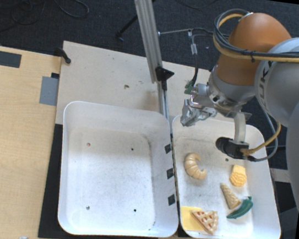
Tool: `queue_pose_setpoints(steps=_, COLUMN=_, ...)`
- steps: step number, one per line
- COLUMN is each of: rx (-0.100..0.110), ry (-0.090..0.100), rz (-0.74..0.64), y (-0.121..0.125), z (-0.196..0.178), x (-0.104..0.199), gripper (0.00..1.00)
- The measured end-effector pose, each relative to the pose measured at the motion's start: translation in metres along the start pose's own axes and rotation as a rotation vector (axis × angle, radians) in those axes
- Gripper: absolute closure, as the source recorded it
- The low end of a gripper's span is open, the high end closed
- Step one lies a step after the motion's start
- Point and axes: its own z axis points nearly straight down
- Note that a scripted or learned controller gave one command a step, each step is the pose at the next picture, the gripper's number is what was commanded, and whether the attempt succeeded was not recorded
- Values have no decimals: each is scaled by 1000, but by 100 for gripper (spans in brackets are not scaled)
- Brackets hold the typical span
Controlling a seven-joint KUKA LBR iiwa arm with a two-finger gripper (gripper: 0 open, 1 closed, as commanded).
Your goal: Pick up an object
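My gripper (190,118) hangs over the far left corner of the right bin (268,220), above the bin floor, with nothing visible between its fingers. A tan croissant (194,167) lies below it, near the divider. A yellow corn piece (238,175) sits to the right of the croissant. A beige wedge (230,196) and a green pepper (241,208) lie further toward the front. A waffle-patterned slice on a yellow square (202,219) rests at the bin's front left.
The left bin (75,133) sits beside the right one, with small dark specks on its floor. A slanted metal rail (150,38) rises behind the bins near the gripper. A wooden table lies to the left.
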Motion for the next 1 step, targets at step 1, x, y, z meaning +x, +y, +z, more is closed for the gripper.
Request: queue_pose_setpoints(steps=1, rx=0, ry=0, rz=0, y=-7, z=17, x=54, gripper=100)
